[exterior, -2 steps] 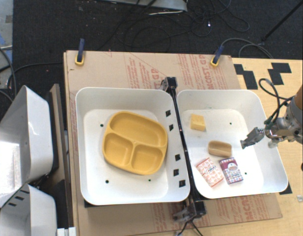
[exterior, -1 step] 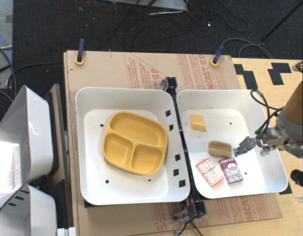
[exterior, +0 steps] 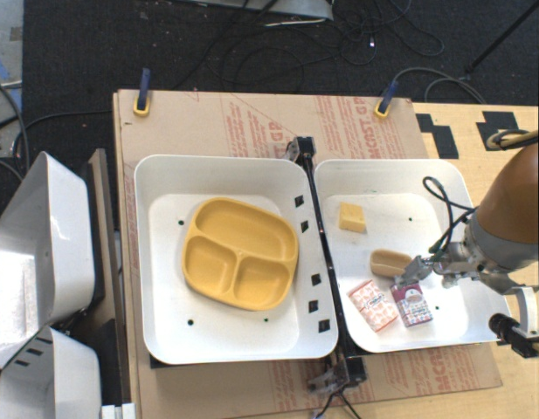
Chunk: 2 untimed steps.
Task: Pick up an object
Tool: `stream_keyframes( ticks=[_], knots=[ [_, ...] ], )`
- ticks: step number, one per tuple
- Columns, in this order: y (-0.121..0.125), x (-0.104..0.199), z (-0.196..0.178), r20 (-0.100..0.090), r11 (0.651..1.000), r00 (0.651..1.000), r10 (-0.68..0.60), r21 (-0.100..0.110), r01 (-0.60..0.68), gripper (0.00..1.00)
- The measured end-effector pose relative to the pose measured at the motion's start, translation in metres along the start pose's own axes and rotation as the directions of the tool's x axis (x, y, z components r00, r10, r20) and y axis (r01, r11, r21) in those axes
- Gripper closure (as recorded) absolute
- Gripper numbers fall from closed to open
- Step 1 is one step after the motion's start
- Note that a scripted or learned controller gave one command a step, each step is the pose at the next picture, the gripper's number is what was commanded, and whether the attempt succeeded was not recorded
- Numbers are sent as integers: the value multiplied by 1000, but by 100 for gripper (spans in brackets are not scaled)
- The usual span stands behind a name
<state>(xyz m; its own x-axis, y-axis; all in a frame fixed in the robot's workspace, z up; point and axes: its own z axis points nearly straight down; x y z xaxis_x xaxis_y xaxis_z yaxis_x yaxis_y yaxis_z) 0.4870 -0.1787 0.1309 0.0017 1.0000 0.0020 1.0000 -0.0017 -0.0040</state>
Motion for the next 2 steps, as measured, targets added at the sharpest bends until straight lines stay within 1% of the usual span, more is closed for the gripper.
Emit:
stream_keyframes(
  ticks=[1, 2],
  knots=[
    [-1, 1, 41, 1, 1000, 1000, 1, 0, -1, 0],
    [0, 1, 29, 1, 1000, 1000, 2, -3, -2, 100]
  ],
)
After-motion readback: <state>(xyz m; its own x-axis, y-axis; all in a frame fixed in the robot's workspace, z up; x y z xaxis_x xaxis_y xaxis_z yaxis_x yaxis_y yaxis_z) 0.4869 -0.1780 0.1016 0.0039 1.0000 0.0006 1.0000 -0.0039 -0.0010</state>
